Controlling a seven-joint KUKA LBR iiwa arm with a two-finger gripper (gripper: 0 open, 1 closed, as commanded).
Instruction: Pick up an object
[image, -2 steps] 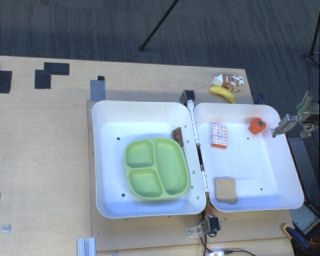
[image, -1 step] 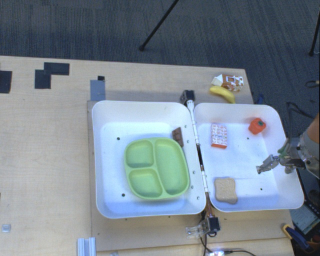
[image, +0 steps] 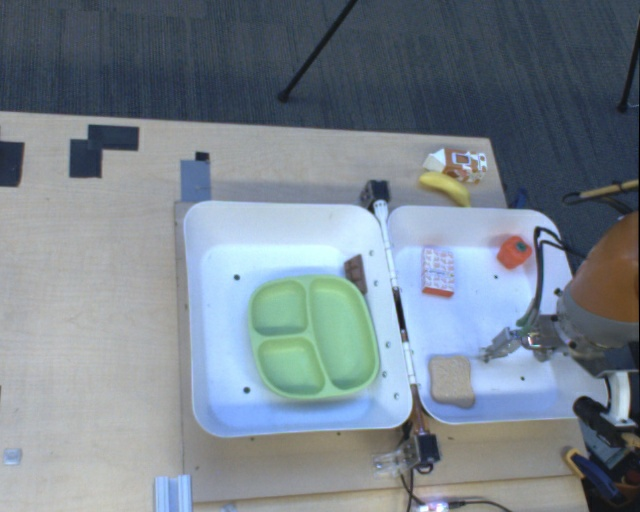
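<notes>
Two white bins sit on our pale bench; in the right bin (image: 560, 395) our gripper (image: 500, 347) hovers, jaws slightly parted, holding nothing; the sponge (image: 452, 380) lies just beside it toward the near-left corner.

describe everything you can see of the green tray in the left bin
The tray is pale green, looks like smooth plastic, and is a rounded rectangle with three compartments: two smaller ones on its left side and one long one on its right. All three look empty. It lies flat, turned slightly askew, on the floor of the left bin, toward the right and front. A small brown object sits at its upper right corner, touching or nearly so. The tool is over the right bin, away from it.
</notes>
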